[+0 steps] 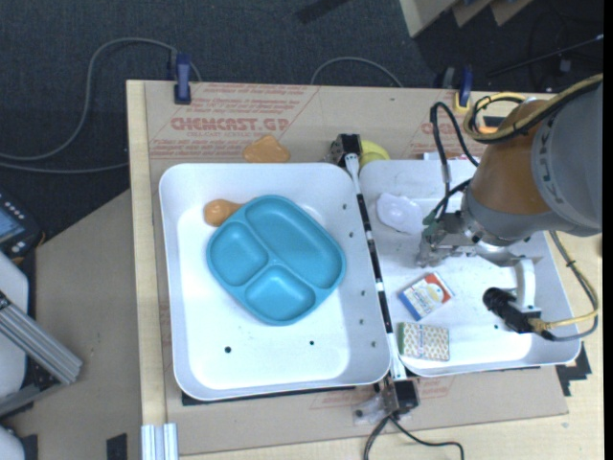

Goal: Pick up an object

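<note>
Left bin (182,286) — blue divided plate (276,257) in the middle, small orange lump (220,212) touching its upper-left edge. Another orange piece (265,149) sits on the counter (144,209) above that bin, and a yellow thing (374,151) lies further right, near where the bins meet.

Right bin (498,357): pale crumpled thing (395,209) top left, blue-and-white packet (424,295) centre, patterned packet (423,341) on the lower rim.

Gripper (433,247) is low in the right bin, between the pale thing and the blue-and-white packet. Can't tell how far open it is, or whether it has hold of anything.

My read: approach/grasp step, nothing lifted clear. The next move needs the gripper centred on one target. The packet looks flat, so go in low, close square on it, then lift straight up.
</note>
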Controlling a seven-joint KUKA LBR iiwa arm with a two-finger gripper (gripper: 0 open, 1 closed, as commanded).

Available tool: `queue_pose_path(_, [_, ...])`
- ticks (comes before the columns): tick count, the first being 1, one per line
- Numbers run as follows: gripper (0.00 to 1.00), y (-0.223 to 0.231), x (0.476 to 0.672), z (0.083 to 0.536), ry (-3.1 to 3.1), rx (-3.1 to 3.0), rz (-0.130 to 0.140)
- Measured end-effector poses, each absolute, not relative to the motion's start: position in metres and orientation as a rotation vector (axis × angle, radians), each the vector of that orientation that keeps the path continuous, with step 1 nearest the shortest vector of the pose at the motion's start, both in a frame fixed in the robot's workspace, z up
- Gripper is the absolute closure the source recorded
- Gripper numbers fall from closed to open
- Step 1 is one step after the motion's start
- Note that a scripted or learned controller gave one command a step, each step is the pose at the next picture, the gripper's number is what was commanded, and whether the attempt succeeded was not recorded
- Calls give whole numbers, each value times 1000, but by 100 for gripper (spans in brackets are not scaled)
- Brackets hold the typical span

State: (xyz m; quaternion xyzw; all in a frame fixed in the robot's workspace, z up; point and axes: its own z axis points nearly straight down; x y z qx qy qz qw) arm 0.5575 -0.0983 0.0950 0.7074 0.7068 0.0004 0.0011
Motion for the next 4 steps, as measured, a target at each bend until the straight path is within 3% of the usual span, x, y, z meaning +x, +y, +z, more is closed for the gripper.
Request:
queue_pose_path(1, [0, -98, 557, 94, 2219, 2222, 0])
queue_pose_path(2, [0, -95, 525, 84, 2224, 2227, -4])
queue_pose_path(3, [100, -95, 527, 95, 2220, 2222, 1])
queue_pose_path(4, [0, -95, 527, 94, 2221, 2223, 0])
